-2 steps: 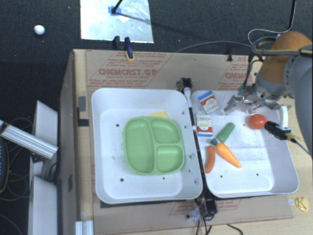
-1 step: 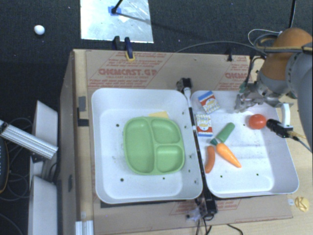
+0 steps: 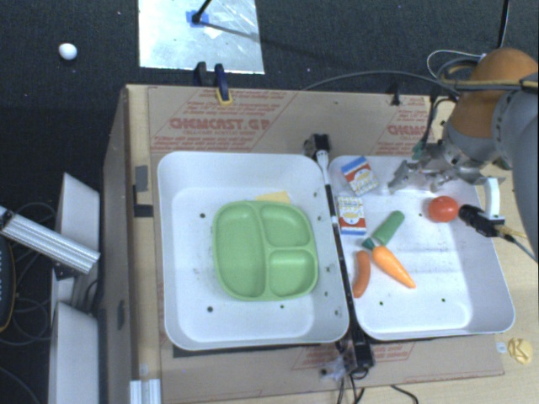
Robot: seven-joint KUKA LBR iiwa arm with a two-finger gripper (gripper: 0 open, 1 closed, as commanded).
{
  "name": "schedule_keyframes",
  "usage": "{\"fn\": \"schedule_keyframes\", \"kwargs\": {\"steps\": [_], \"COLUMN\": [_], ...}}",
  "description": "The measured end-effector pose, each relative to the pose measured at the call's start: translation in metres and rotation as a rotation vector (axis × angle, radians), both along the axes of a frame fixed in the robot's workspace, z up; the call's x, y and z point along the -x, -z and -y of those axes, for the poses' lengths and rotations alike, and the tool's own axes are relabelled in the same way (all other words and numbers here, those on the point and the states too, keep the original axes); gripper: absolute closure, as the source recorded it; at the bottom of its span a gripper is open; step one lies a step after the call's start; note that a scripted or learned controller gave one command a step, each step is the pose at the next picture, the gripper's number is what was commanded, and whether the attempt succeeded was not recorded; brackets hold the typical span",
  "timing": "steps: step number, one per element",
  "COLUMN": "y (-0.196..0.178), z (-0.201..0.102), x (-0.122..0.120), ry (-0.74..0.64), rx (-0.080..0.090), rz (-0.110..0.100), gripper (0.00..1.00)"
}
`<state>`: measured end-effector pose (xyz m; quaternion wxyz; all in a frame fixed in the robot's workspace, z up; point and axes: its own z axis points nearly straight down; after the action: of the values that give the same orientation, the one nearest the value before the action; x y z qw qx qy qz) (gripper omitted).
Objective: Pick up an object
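Toys lie in the right bin [image 3: 484, 310]: tomato [image 3: 443, 209] at the far right, carrots [image 3: 392, 264] mid-bin. Claw [image 3: 410, 173] hovers over the far edge, beside the small carton [image 3: 358, 174]; whether spread, I cannot tell. Best target is the isolated tomato, approached straight down.

A red tomato [image 3: 443, 208] lies near the right bin's [image 3: 472, 310] far right edge.

A divided plate [image 3: 265, 251] sits in the left bin [image 3: 189, 179]; two carrots [image 3: 392, 264], a tomato [image 3: 443, 209] and two cartons [image 3: 351, 213] lie in the right bin [image 3: 438, 310].
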<state>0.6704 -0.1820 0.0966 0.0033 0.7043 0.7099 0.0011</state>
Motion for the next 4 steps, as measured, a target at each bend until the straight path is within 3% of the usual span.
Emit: {"fn": "schedule_keyframes", "kwargs": {"steps": [1,2,3,4], "y": [0.012,0.0,0.0,0.011], "z": [0.001,0.001,0.001,0.013], "x": [0.001,0.0,0.0,0.001], "ry": [0.003,0.0,0.0,0.007], "rx": [-0.002,0.0,0.0,-0.001], "rz": [-0.004,0.001,0.0,-0.003], "gripper": [0.0,1.0,0.0,0.0]}}
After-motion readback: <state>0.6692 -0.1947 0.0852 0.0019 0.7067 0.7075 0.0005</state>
